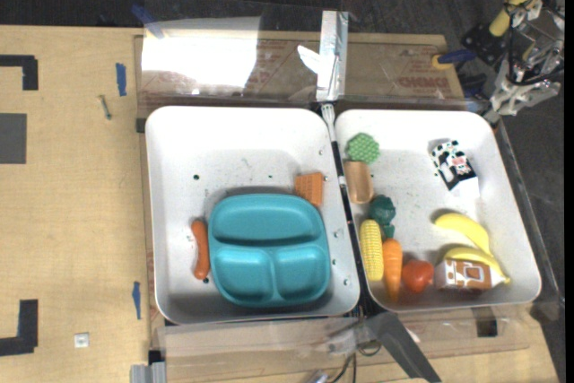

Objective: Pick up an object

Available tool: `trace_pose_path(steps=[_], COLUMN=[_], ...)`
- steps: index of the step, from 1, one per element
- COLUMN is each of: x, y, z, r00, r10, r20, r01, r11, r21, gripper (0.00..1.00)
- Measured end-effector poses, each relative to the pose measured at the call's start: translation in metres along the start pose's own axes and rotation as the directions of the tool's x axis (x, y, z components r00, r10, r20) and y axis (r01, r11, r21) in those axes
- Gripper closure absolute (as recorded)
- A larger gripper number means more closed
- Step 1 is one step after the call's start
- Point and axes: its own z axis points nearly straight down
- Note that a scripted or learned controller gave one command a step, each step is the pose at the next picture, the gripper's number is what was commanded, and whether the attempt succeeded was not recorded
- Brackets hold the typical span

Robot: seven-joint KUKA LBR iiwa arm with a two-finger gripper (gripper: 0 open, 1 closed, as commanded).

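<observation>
1. My gripper (pixel 523 83) hangs off the far-right corner of the right bin (pixel 511 184), outside its rim. Can't tell if it's apart or together; too cluttered w/ cables.
2. Nothing in it as far as I can see, so pick not yet begun.
3. Nearest candidate: black-and-white toy (pixel 451 162), lying alone in the far-right part of the right bin, apart from other items.
4. From me it lies down-left in the view, just inside the rim.
5. Its long axis runs diagonal, upper-left to lower-right, so I'd judge a grasp across the short side.
6. Banana (pixel 463 230) and carton (pixel 465 274) sit farther toward the front and touch, so harder, I reckon.
</observation>
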Motion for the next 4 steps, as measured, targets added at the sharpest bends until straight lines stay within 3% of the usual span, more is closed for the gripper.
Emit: trace_pose_path(steps=[1,2,3,4], x=[0.027,0.007,0.006,-0.046], y=[0.020,-0.006,-0.005,0.060], z=[0.056,0.013,0.010,0.094], r00=[0.998,0.978,0.952,0.890], r10=[-0.056,-0.209,-0.308,-0.455], r20=[-0.003,0.001,0.001,0.004], r01=[0.055,0.209,0.308,0.455], r11=[0.998,0.978,0.952,0.890], r21=[-0.012,-0.001,-0.002,-0.015], gripper=[1.00,1.00,1.00,1.00])
